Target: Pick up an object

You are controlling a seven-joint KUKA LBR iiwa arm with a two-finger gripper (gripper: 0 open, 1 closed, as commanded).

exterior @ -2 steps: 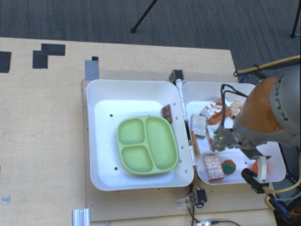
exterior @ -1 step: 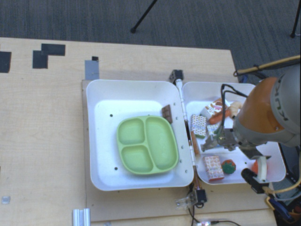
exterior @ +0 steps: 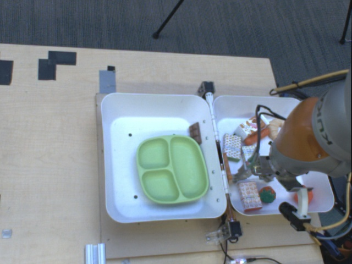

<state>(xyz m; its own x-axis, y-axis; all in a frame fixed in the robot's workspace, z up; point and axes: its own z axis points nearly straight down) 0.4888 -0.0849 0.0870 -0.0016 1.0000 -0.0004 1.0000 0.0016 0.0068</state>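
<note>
Here, arm (exterior: 308, 139) bent low over the right bin (exterior: 324, 199), state of the fingers unclear

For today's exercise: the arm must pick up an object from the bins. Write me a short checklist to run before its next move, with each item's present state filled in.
1. Objects available in the right bin: ok; a patterned box, a red ball and other small items lie there.
2. Arm over the cluttered bin: ok; the gripper sits above the right bin.
3. Jaws open or shut: cannot tell; the wrist hides them.
4. Object held already: cannot tell; nothing is visible between the jaws.
5. Left bin contents: ok; the green divided plate lies flat, away from the arm.
</note>
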